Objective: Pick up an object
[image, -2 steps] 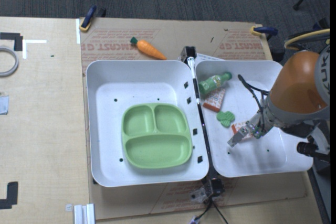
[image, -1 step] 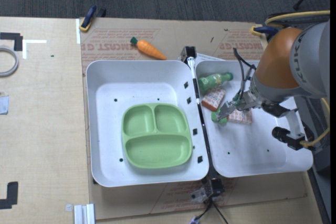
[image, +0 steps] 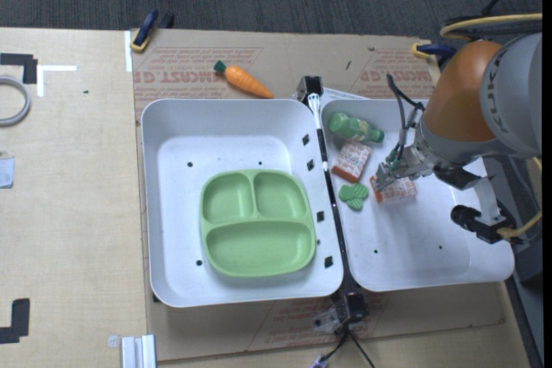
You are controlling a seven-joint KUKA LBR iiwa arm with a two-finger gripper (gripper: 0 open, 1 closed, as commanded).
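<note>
The left bin (image: 164,211) holds a green divided plate (image: 257,222). The right bin (image: 448,258) holds a green bottle (image: 354,127), a red-and-white packet (image: 352,160), a green leafy toy (image: 353,195) and a small red-and-white pack (image: 396,190). The gripper (image: 398,171) sits low on that pack; I can't tell its grip. It should probably lift straight and slowly.

Looking down at a slant from above the bench (image: 69,211), taking in both white bins side by side: the left bin (image: 172,142) holding a green divided plate (image: 256,223), the right bin (image: 431,246) under the arm (image: 483,99) reaching in from the right.
</note>
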